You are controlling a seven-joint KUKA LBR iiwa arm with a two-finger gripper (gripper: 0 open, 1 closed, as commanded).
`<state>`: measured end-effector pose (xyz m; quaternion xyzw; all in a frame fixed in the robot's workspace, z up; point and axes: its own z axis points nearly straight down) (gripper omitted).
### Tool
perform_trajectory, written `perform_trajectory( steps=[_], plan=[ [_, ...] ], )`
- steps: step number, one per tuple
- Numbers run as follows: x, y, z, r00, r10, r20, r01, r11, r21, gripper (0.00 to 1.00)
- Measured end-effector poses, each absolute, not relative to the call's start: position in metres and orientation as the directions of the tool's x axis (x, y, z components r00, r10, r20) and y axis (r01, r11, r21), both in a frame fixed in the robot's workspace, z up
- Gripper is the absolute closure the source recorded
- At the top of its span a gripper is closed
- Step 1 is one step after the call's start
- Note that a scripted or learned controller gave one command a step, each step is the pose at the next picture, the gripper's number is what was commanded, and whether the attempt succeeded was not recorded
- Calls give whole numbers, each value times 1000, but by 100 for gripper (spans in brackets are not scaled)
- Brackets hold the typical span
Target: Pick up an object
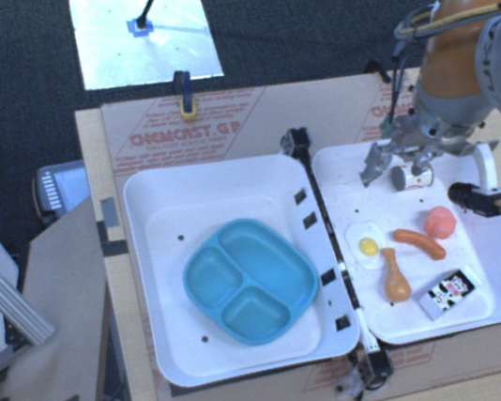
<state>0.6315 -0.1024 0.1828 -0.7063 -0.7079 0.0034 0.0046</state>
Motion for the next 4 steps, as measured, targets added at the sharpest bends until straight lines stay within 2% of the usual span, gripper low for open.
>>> perform_trajectory(
  steps=[1, 2, 3, 4],
  plan=[
    [634, -102, 188, -4, 1000, 0, 1000, 4, -2, 0],
    [635, -107, 124, -1, 1000, 1, 1000, 1, -7, 0],
    [634, -106, 80, 0, 1000, 1, 1000, 0, -5, 0],
    [636, -106, 91, 0, 1000, 0, 1000, 0, -2, 100]
  ],
)
